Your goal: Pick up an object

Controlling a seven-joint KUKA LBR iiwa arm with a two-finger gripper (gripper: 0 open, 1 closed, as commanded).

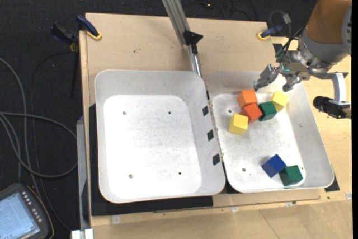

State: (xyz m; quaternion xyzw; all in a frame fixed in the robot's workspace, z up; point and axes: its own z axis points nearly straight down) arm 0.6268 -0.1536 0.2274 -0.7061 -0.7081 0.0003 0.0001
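gripper (276,79) hung spread open, holding nothing, just above the orange cube (246,98) | probably lined up over that cluster for a grab | right bin (313,137)

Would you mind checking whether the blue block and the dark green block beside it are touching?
Touching: the camera view shows the blue block against the dark green block, no gap.
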